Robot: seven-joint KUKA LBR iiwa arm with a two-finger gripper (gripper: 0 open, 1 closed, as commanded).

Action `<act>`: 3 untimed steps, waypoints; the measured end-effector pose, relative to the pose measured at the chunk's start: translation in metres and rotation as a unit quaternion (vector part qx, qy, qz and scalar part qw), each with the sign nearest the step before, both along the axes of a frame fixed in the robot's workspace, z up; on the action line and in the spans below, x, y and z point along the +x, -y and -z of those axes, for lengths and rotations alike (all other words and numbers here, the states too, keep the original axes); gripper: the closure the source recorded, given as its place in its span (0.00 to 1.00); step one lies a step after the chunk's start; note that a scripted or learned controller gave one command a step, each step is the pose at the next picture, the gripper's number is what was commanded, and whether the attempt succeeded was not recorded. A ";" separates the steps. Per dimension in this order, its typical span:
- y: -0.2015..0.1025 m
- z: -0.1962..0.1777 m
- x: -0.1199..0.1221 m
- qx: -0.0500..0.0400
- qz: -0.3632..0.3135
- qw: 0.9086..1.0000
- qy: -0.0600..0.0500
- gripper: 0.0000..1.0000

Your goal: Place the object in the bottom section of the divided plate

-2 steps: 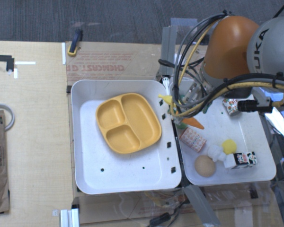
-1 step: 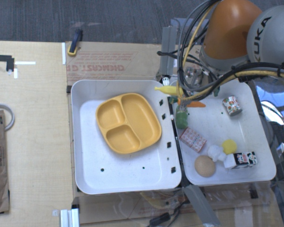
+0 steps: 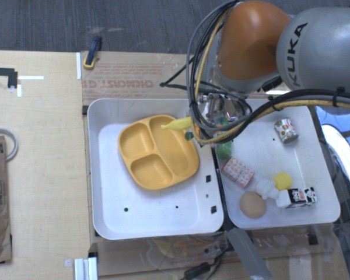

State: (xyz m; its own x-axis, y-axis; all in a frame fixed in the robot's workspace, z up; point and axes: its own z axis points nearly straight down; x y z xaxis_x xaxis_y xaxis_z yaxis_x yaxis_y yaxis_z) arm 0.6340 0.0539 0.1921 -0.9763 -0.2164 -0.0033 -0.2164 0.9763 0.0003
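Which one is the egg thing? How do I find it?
Look in the right white bin, along its near edge. The tan egg lies there, below the pink patterned box and left of the black-and-white carton. It is the only plain, smooth, round thing there.

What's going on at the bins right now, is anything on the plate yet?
The KUKA arm hangs over the seam between the two bins, its gripper near the upper right rim of the yellow divided plate in the left bin. A yellow-green object lies at that rim. The plate's bottom section looks bare. Several small items sit in the right bin.
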 end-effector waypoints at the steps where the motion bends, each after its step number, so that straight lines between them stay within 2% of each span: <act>1: 0.015 -0.029 -0.030 0.000 0.034 0.999 0.000 1.00; 2: 0.016 -0.038 -0.029 0.001 0.036 0.999 0.002 1.00; 3: -0.055 -0.022 0.012 0.000 0.011 1.000 0.000 1.00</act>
State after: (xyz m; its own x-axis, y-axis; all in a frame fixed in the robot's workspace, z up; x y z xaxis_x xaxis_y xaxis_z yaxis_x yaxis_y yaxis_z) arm 0.6456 0.1090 0.2143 -0.9809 -0.1943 -0.0035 -0.1943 0.9809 0.0001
